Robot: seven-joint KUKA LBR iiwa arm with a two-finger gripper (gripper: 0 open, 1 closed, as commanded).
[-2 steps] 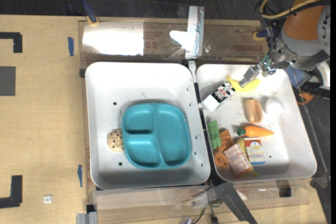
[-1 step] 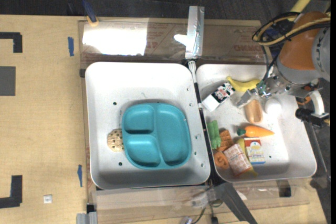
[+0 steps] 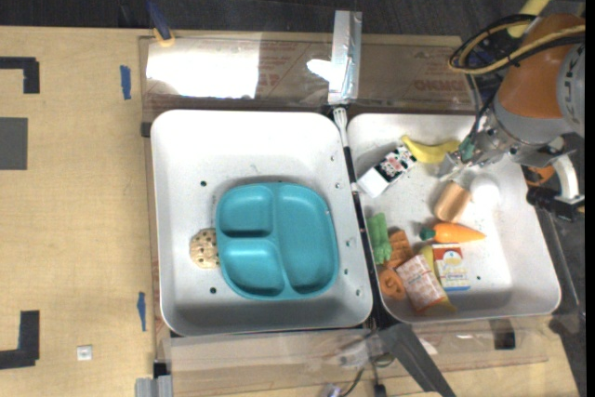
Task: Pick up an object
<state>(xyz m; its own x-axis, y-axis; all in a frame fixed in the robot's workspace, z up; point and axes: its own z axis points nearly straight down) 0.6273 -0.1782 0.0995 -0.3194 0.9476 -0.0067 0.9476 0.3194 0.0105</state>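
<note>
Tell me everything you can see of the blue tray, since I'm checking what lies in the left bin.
The blue tray is a teal, rounded-corner rectangle that looks like smooth plastic, with three shallow compartments: one along its top left, one lower left, one down its right side. It lies flat, turned slightly askew, in the lower middle of the left bin. A round speckled cookie sits against its left edge. Nothing is in its compartments.

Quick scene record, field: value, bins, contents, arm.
left bin: teal divided tray, cookie touching its left edge
right bin: banana, carrot, green item, snack packets, small black-and-white box
gripper: over right bin's upper area, beside banana
holding: cannot tell
</note>
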